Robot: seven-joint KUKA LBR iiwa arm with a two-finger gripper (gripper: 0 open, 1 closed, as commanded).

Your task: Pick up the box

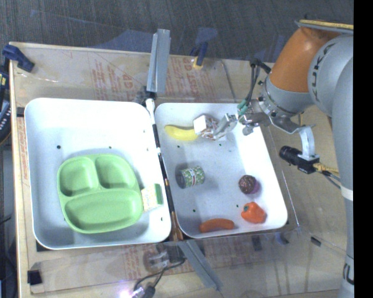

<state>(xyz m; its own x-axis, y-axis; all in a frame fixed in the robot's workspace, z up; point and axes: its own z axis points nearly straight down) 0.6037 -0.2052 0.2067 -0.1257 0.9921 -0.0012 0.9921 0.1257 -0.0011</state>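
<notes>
Near edge of right bin (270, 166): sausage (217, 225), red pepper (253, 212), plum (248, 183), can (191, 176). All untouched.

Far end: gripper (216, 131) low, pinching the small white box (202, 124) beside banana (181, 132). Grasp looks made; lift remains, box apparently not yet clear of the floor.

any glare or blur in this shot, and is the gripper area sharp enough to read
Camera view: lighting is even and soft, with bright reflections on the clear sheet along the bench top edge and a flare spot at the bottom. The gripper over the right bin is small and smeared against the white box, so its fingers can't be read. The green tray looks crisp.
</notes>
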